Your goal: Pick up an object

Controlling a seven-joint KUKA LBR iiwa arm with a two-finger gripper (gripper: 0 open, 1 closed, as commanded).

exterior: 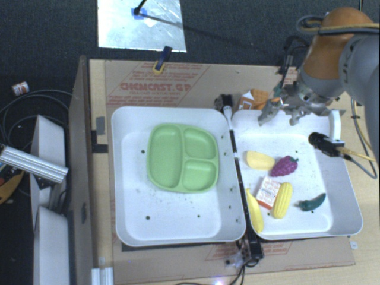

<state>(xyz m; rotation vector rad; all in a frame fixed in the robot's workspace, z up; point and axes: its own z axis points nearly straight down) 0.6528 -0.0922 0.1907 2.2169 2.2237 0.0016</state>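
My gripper [279,117] hangs over the far edge of the right bin [341,186], open, with nothing between its two fingers. Below it in that bin lie a yellow lemon [260,160], a purple bunch of grapes [284,166], a corn cob [282,199], a small red and white box [268,191], a banana [255,212] along the left wall and a dark green pepper [312,203]. The lemon and the grapes are the nearest to the gripper, a short way towards the front.
The left bin [133,218] holds a green divided plate [181,158]. An orange item [256,98] sits on the cardboard just behind the right bin, left of the gripper. The grey arm with its orange band [338,46] comes in from the upper right.
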